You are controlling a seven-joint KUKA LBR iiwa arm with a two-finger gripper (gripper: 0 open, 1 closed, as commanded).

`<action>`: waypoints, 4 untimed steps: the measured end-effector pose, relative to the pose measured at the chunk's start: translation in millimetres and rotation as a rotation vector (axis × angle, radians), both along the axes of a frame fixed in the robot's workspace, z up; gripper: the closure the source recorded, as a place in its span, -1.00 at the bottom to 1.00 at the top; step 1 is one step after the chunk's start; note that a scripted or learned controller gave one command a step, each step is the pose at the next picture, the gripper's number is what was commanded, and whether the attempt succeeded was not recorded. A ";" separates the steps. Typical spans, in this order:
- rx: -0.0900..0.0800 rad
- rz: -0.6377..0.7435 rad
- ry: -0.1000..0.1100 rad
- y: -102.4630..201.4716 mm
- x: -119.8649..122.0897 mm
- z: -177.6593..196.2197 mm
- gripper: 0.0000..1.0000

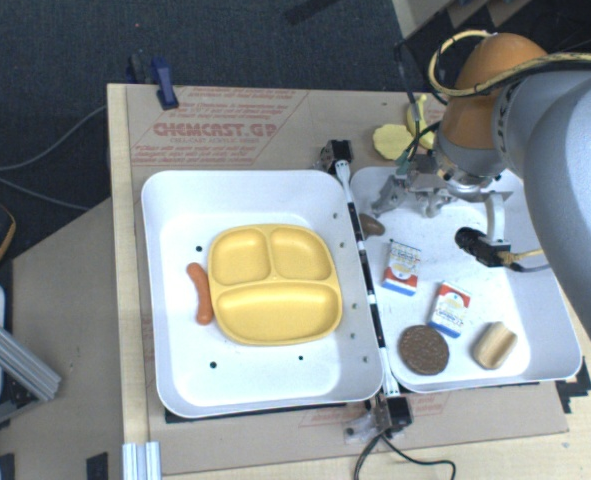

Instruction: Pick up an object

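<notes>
Objects for picking lie in the right bin (550, 363), all nearer the camera than the gripper (430, 196), which hangs over that bin's far left corner under the arm's orange band (485, 88). Whether its fingers are apart or together cannot be told from this view, and nothing shows between them. Just below the gripper, a small white carton with a red and blue end (403, 268) lies flat. Further toward the front sits a second small carton, white with red and blue print (450, 309), and beside it to the right a tan cylinder like a cork (494, 345). A round brown cookie (423, 349) rests near the front edge, close to the divider between the bins. A small brownish thing (372, 225) lies at the left wall, near the gripper; it is too small to name. The left bin (175, 208) holds a yellow divided tray (273, 283), with an orange sausage (201, 292) just beside the tray's left edge. A yellow object (391, 141) lies on the bench beyond the right bin.
</notes>
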State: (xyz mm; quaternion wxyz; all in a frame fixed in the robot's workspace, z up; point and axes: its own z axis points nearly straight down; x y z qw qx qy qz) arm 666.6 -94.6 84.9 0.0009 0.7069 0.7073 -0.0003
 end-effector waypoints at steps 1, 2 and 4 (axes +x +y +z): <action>0.003 -0.003 0.007 0.5 -53.5 -0.4 -1.00; 0.002 -0.002 0.005 3.4 -76.8 -0.4 -1.00; 0.005 0.009 -0.009 86.3 -80.4 106.1 1.00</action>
